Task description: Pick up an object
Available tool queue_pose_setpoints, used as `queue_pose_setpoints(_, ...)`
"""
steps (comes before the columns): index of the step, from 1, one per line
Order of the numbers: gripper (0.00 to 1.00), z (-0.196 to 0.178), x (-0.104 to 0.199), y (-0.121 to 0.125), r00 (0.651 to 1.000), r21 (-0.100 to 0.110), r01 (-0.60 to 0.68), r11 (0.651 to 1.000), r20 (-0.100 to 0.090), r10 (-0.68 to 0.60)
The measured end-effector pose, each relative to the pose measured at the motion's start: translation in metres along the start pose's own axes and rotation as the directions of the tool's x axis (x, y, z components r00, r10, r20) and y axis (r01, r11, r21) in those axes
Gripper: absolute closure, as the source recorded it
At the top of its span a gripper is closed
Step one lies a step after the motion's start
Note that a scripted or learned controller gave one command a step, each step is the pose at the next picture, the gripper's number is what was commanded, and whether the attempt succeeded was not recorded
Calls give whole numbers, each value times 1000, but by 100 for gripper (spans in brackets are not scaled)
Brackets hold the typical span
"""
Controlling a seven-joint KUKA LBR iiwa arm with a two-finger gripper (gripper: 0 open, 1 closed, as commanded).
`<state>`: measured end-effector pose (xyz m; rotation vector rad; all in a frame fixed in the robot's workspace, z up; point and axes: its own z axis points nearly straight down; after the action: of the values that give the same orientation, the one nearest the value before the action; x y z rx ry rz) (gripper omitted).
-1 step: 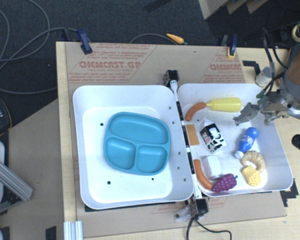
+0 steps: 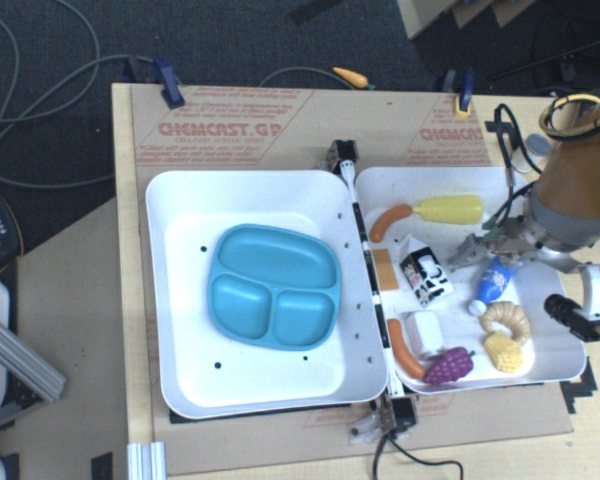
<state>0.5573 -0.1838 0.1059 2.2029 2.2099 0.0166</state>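
The right bin [image 2: 540, 373] holds several small items: a yellow corn cob [image 2: 448, 208], a red sausage [image 2: 389, 221], a black-and-white toy [image 2: 425, 275], a blue bottle [image 2: 493, 283], a tan croissant [image 2: 507, 317], a small yellow corn piece [image 2: 506, 352], purple grapes [image 2: 449, 366], a white block [image 2: 425, 330], an orange sausage [image 2: 402, 349] and a tan block [image 2: 384, 269]. My gripper [image 2: 486, 247] reaches in from the right and sits low over the bin, just above the blue bottle's upper end. Nothing is visibly lifted.
The left bin [image 2: 180, 368] holds a blue divided plate [image 2: 274, 285]. The grey arm with its orange band [image 2: 576, 180] covers the right bin's far right side. A black part [image 2: 572, 317] juts over the right rim. Clamps and cables lie along the bench's back edge.
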Motion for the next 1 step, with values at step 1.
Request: queue_pose_setpoints(1, 0, 9, -1, -24, 1000, -13, -5, 1000, 15, 5)
